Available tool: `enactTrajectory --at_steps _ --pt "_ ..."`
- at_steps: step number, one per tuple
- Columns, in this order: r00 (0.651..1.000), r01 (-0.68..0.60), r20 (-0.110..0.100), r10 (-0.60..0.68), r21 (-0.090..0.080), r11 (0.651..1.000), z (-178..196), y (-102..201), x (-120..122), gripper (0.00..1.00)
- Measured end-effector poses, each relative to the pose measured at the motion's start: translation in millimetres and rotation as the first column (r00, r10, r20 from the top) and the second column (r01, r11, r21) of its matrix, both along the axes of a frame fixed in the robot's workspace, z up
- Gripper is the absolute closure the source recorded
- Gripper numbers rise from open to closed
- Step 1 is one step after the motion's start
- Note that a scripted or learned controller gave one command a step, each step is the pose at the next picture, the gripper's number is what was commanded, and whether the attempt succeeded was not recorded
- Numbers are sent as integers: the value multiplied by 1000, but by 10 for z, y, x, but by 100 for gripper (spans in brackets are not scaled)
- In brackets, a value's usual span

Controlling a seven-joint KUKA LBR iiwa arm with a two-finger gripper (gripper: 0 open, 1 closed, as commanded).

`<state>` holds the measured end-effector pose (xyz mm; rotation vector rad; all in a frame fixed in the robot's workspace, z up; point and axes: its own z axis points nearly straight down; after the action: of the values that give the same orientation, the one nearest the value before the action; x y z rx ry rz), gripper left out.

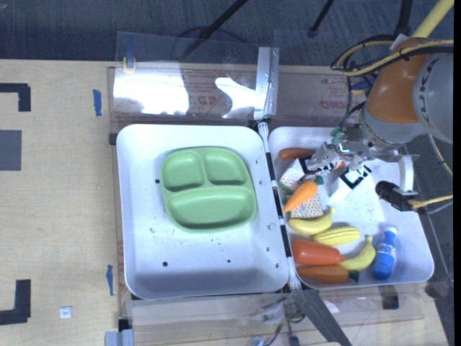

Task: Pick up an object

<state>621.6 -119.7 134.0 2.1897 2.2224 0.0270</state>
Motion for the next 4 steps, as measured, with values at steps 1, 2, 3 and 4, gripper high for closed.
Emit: enactTrajectory --at_steps 1,2,3,4 --pt "1000 18 7 -18 -5 1000 -72 -167 -17 0" --pt "999 29 16 -28 -8 1000 -253 -551 -296 0" --pt "1000 19 13 -19 -2 1000 -265 -763 -154 0" --pt "1000 -6 17 6 -12 1000 -265 -726 -180 0"
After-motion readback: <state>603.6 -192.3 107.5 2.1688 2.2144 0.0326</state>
